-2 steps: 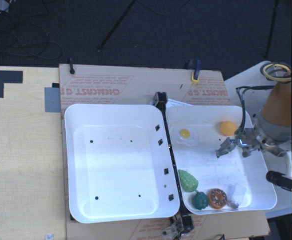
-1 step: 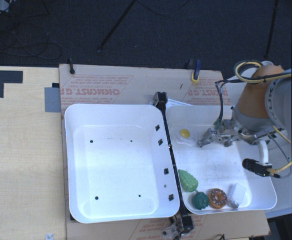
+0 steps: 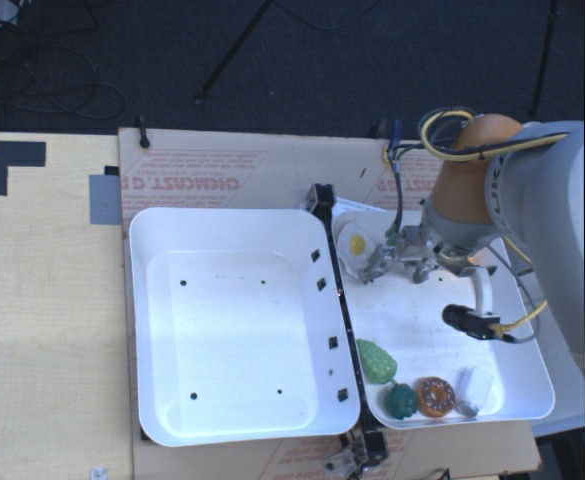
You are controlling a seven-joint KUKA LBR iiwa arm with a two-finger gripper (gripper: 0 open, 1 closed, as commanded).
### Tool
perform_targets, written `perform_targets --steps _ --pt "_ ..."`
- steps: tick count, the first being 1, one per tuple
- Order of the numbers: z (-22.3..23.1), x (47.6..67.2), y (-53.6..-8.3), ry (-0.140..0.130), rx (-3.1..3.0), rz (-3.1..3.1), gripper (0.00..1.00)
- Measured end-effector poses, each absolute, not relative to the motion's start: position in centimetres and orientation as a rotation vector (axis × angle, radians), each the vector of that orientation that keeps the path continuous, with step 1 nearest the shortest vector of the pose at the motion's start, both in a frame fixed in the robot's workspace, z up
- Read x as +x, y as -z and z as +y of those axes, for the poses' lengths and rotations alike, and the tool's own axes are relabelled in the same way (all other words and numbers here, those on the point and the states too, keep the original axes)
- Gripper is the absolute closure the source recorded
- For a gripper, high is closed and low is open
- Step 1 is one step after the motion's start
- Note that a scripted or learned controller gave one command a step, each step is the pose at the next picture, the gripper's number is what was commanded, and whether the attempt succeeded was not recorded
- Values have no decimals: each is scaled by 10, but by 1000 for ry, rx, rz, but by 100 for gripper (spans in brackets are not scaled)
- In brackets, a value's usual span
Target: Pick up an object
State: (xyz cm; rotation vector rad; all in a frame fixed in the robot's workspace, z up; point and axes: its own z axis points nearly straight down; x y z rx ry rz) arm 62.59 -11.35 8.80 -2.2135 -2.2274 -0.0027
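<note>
White plastic forms both bins; the left bin (image 3: 232,258) carries nothing I can see, and all candidate objects lie in the right bin (image 3: 532,388). The gripper (image 3: 384,263) hangs over the upper left part of that bin, just beside a pale yellow object (image 3: 355,245) near the divider. From where I stand its metal parts blur together, so I cannot tell its state, nor whether anything is in it.

Along the near edge of the right bin sit a light green object (image 3: 376,360), a dark teal ball (image 3: 402,400), a brown ringed doughnut-like piece (image 3: 435,396) and a small whitish block (image 3: 475,386). The green object, teal ball and doughnut lie close together, the last two apparently touching.

Judgement on the step: the yellow object is the nearest target. A good attempt would centre over it, descend squarely, and keep clear of the divider wall, which crowds one side. The clustered items would risk a double contact.

Hard to read: the yellow object's true shape, since it is pale against the white floor and partly masked by the tool; the whitish block's outline; and a black fitting (image 3: 469,320) on the arm, which covers part of the bin floor.
</note>
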Motion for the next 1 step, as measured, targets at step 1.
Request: perform_targets --steps 1 --pt "-117 625 -98 -2 -2218 -2221 100"
